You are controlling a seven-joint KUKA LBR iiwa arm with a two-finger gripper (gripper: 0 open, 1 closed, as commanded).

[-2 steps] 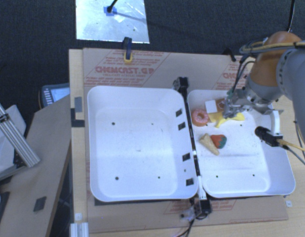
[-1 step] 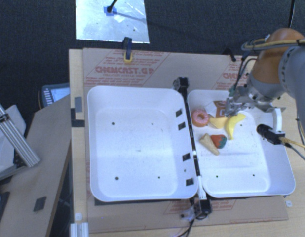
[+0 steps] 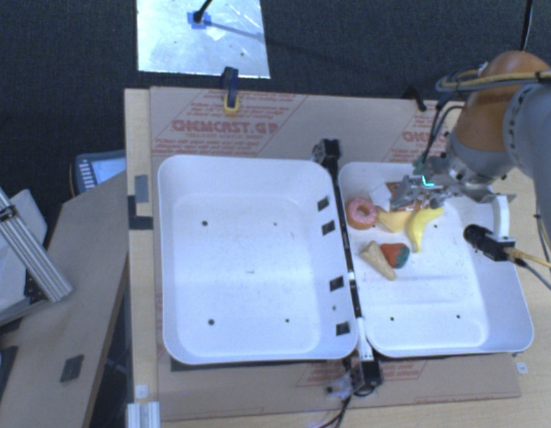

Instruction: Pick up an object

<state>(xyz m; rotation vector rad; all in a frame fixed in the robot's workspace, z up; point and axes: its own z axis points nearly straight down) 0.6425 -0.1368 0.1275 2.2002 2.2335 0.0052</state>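
although the arm [image 3: 516,105] reaches into the right bin [image 3: 454,319] from the right side, nothing looks lifted yet, so the pick seems to be at its approach stage. the tool [image 3: 418,188] sits low near the back of that bin, just above or touching the cluster of toy food there. whether it is wide, narrow or closed on something, i cannot tell; the wrist and its fittings crowd that spot.

the things to choose from lie together in the back left part of the right bin. a pink doughnut [image 3: 361,211] rests near the divider between the bins. a banana [image 3: 422,224] lies just beside the tool, with a second yellow piece [image 3: 393,220] between it and the doughnut. nearer the front, an ice cream cone [image 3: 379,259] touches a small red and green piece [image 3: 398,255], perhaps a strawberry.

the left bin [image 3: 249,257] holds none of these toys. judging from this, what remains is the whole core of the job: closing on one item, most likely the banana or the yellow piece beside it, and raising it clear of the bin floor.
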